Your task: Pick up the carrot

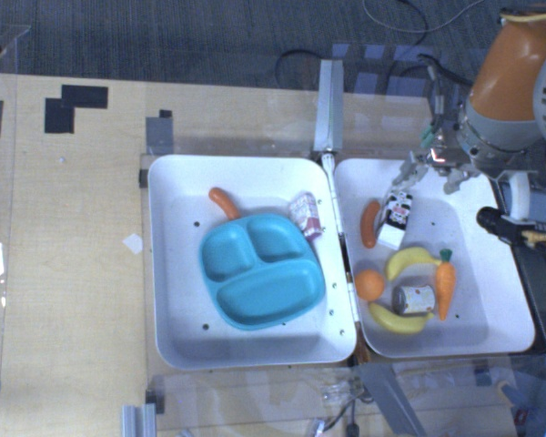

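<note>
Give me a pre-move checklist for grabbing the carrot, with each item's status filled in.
1. Carrot in view, in the right bin: ok.
2. Carrot top uncovered: ok.
3. Room around it: not ok; the can lies against its left side and a banana sits close.
4. Claw above the carrot: not ok; it hangs over the bin's far edge.
5. Claw free of load: cannot tell.
6. Path from claw to carrot: ok; the small carton lies left of it.

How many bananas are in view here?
2, both in the right bin: one banana curves above the can, the other banana curves below it. Others may be hidden, though none appears to be.
</note>
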Robot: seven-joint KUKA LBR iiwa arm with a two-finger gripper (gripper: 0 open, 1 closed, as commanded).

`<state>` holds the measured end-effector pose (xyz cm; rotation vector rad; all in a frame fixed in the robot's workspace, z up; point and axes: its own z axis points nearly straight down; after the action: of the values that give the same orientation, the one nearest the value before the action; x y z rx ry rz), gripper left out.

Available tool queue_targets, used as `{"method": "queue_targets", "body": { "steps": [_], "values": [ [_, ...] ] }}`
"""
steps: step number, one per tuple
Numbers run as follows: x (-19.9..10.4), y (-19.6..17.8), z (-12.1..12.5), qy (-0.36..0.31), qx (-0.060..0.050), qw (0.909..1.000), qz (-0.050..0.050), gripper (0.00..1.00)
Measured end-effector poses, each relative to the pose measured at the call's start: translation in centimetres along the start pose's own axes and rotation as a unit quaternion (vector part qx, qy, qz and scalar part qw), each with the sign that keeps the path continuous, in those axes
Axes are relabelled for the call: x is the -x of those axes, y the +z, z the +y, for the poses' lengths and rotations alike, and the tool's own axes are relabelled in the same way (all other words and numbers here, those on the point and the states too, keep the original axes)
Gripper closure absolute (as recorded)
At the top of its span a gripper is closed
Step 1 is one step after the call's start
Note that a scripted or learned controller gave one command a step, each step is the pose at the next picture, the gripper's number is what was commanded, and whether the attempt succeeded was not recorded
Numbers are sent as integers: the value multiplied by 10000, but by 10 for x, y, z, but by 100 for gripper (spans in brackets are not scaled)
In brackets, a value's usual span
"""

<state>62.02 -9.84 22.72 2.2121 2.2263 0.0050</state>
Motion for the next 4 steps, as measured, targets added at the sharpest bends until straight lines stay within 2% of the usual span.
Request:
{"method": "queue_targets", "body": {
  "steps": [1,2,3,4],
  "values": [
    [23,94,-46,-1786,2,9839,-3,0],
    [76,133,-98,-1966,50,9805,-31,0],
    [76,136,-127,-3104,71,9506,-51,0],
    [105,136,-129,-4188,49,9081,-41,0]
  ]
}}
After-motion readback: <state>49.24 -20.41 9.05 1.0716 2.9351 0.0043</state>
